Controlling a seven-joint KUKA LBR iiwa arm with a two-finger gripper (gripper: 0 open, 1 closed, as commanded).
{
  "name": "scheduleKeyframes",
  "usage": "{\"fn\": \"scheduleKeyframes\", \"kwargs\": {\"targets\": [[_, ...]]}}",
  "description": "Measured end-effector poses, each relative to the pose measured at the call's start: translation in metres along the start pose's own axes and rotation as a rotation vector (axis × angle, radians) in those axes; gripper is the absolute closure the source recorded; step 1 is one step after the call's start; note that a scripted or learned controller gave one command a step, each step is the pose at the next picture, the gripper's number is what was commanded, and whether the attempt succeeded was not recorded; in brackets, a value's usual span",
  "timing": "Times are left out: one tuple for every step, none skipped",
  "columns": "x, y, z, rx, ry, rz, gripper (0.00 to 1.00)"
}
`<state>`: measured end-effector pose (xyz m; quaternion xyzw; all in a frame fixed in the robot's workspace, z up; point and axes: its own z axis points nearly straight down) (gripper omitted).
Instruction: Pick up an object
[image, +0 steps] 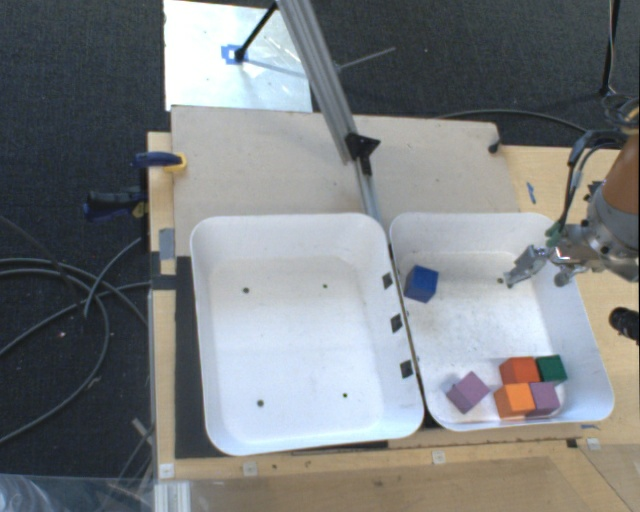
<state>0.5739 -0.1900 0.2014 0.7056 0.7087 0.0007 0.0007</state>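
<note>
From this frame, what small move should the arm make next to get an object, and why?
Probably carry the tool toward the blue cube, then descend. The tool hangs over the right bin near its far right side with nothing between its fingers. The blue cube sits alone by the bin's left wall, an easier target than the purple, orange and green cubes crowded at the near edge.

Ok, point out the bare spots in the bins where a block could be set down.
The left bin is bare white floor wall to wall. In the right bin, the middle is free, between the blue cube and the near-right corner. That corner is crowded: purple block, orange blocks, green block. The claw hangs over the far right.
</note>
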Motion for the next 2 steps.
{"fn": "scheduleKeyframes", "kwargs": {"targets": [[0.056, 0.056, 0.020, -0.003, 0.002, -0.008, 0.00], [0.113, 0.116, 0.023, -0.006, 0.001, -0.008, 0.00]]}}
